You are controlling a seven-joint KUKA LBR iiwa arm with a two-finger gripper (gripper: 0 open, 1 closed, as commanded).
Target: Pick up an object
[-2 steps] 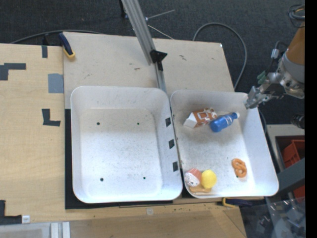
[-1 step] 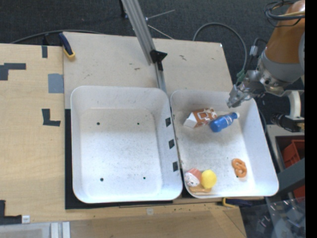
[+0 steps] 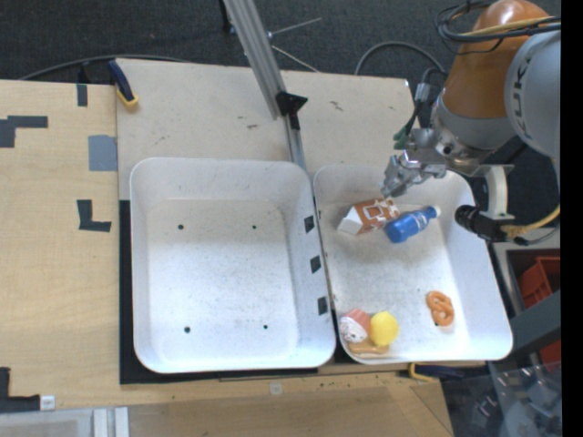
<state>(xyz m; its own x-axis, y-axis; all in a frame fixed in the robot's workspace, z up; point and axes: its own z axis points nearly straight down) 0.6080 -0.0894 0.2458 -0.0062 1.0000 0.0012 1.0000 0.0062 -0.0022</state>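
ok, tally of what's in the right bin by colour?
White and orange: 1, the carton under the gripper
Blue: 1, the bottle beside it
Orange: 1, the pretzel near the right wall
Yellow: 1, the ball at the front edge
White and pink: 1, the small toy touching the ball
Total: 5

this is a robotics lab, no doubt: a plywood bench (image 3: 55, 244) at frame left patched with grey and black tape, two white bins (image 3: 146, 244) side by side at centre, a metal pole (image 3: 260, 57) slanting in from the top, loose cables (image 3: 392, 53) at upper right, dark carpet behind.
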